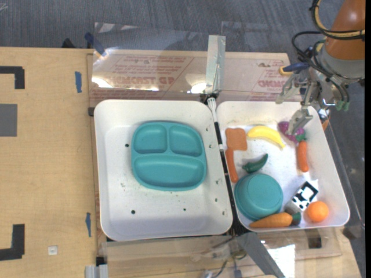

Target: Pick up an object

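My gripper (294, 110) hangs over the far right corner of the right bin (339, 181), its fingers spread open with nothing between them. Just below its lower fingertip lies a purple bunch of grapes (290, 130). A yellow banana (266, 135) lies to the left of the grapes, and a small carrot (302, 156) lies below them. Further in the bin are an orange flat piece (236, 138), a dark green vegetable (255, 164), a teal bowl (259, 194), a long carrot (272, 220), an orange (317, 211) and a black-and-white cube (304, 194).
The left bin (110, 172) holds a teal divided plate (168, 155). A clear upright panel (215, 62) stands behind the bins at the divide. An orange strip (232, 164) lies along the right bin's left wall. The arm (346, 22) enters from the upper right.
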Available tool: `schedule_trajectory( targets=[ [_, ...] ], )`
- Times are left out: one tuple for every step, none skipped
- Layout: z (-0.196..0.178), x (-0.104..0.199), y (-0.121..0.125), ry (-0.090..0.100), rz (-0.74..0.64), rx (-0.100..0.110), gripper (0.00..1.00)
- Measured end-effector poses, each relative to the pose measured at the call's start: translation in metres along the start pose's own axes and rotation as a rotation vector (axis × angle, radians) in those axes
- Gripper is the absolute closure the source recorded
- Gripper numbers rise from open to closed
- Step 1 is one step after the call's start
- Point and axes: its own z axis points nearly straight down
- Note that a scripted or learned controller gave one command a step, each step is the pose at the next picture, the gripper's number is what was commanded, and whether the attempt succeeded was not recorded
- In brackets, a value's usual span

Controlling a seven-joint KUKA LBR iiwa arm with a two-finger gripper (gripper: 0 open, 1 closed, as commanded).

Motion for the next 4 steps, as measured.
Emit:
schedule_trajectory(
  targets=[
    [0.133, -0.001, -0.013, -0.005, 0.255, 0.001, 0.0],
    [0.145, 0.01, 0.049, 0.0, 0.316, -0.002, 0.0],
    [0.144, 0.055, 0.031, -0.003, 0.274, 0.0, 0.0],
    [0.143, 0.091, 0.037, -0.006, 0.319, 0.0, 0.0]
  ],
)
